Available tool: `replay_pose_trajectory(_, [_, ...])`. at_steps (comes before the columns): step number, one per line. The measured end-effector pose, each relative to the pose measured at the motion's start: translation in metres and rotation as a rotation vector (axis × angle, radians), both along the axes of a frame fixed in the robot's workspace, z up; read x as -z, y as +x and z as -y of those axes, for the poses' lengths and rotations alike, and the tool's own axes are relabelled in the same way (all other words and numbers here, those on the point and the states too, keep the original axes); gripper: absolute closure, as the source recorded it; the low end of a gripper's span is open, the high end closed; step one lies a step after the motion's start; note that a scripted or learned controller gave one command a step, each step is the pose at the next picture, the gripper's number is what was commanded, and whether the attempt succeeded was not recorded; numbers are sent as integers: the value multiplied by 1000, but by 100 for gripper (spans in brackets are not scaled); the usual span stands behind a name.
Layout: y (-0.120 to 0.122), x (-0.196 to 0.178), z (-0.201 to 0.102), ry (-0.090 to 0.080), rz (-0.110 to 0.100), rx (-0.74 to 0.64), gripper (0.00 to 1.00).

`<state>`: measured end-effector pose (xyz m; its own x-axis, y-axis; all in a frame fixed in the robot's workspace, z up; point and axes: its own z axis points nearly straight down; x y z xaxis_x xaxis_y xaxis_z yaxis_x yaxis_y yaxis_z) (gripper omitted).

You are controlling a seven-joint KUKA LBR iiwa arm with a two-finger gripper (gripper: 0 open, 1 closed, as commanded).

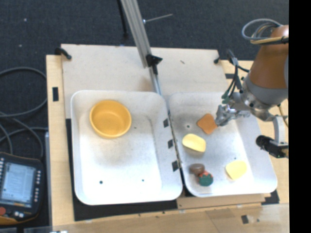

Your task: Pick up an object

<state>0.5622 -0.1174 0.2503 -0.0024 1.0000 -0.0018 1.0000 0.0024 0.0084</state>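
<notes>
Nothing lifted yet; tool (222, 116) low in right bin (252, 178), finger state impossible to tell; orange block (207, 124) just left of it, flat, ungrasped; grasp and lift remaining

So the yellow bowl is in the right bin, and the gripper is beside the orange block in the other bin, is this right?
Not quite. In the camera view the yellow bowl sits in the left bin, not the right one. The gripper is indeed beside the orange block, and that block lies in the right bin.
</notes>
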Motion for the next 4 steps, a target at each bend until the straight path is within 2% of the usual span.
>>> replay_pose_trajectory(2, [-13, -10, -92, 3, -7, -4, 100])
replay_pose_trajectory(3, [-31, -4, -136, 2, -8, -4, 100])
replay_pose_trajectory(4, [-38, -10, -193, 4, -6, -7, 100])
